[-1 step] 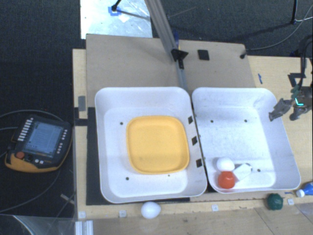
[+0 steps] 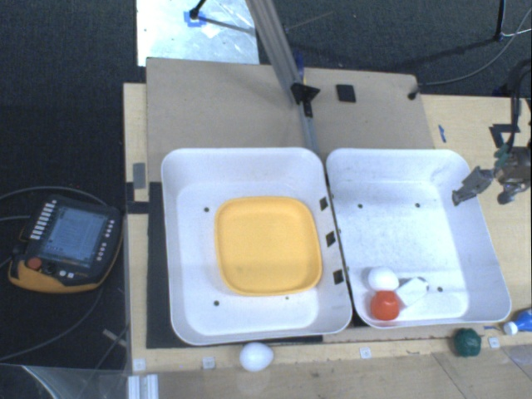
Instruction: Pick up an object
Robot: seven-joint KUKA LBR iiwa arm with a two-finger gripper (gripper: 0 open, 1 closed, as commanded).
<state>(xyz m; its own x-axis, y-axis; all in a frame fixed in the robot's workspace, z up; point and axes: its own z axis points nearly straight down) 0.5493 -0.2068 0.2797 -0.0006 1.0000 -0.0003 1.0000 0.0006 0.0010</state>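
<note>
In the left bin (image 2: 187, 223) lies a yellow square plate (image 2: 268, 244). The right bin (image 2: 416, 181) holds a white ball (image 2: 383, 278), a red ball (image 2: 385, 305) and a small white block (image 2: 412, 292), all huddled at its near-left corner. My gripper (image 2: 490, 186) hovers at the right bin's far right rim, its two dark fingers spread apart with nothing between them. It is well away from the objects.
A white egg-shaped thing (image 2: 257, 357) lies on the bench in front of the left bin. A dark green ball (image 2: 467, 342) and a blue-tipped item (image 2: 519, 323) lie by the right bin's near right corner. A teach pendant (image 2: 66, 243) rests at left.
</note>
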